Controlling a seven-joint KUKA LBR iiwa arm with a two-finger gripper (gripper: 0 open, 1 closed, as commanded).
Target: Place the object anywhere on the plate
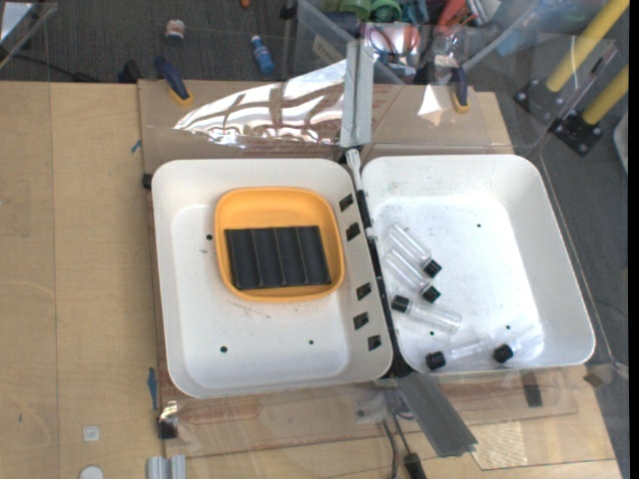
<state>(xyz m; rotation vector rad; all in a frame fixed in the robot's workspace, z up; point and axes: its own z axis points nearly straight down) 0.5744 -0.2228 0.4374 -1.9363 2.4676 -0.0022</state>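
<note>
Gripper opening and hold: could not tell. Found clear plastic tubes with black caps (411, 250) along left and front edges of right white bin (559, 257). Noted orange rounded-square plate (280, 201) mid-back in left white bin (190, 352).

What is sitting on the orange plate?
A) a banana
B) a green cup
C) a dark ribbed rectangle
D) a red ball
C: a dark ribbed rectangular block lies flat on the square orange plastic plate, which rests in the left shallow white bin.
</note>
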